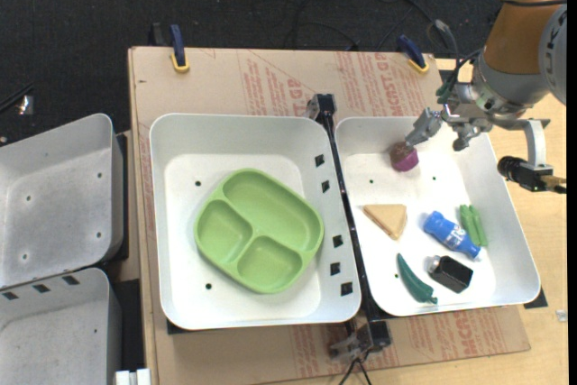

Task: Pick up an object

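Observation:
My gripper (443,134) hangs over the back of the right bin (518,230), open, with nothing between its fingers. Its left finger (421,130) slants down toward a small purple object (405,159) and ends just above it; whether they touch I cannot tell. Nearer the front lie a tan wedge (386,218), a blue bottle (451,234), a light green pod (472,224), a black block (451,273) and a dark green pepper-like piece (414,279).
The left bin (171,158) holds a green divided plate (260,230). A black divider (341,212) runs between the bins. Spare white trays (54,194) lie to the left of the bench. Clamps (178,48) hold the board's back edge.

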